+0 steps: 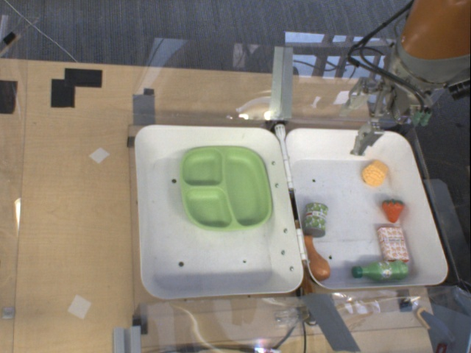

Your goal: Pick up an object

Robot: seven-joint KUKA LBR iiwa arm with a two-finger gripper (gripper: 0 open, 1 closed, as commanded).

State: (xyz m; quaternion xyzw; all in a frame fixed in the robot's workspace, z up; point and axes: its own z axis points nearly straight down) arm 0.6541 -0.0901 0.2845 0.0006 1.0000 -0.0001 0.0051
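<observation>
Just below the pincer lies a yellow ball, untouched.

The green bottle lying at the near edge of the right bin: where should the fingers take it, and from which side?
Probably across the body of the green bottle, coming straight down from above. It lies flat, its long axis running left-right along the right bin's near wall, so the fingers should close across its width. The red-and-white packet sits close behind it, leaving tight clearance on that side; gripping nearer the neck end at left may help.

Green divided tray in left bin
</observation>
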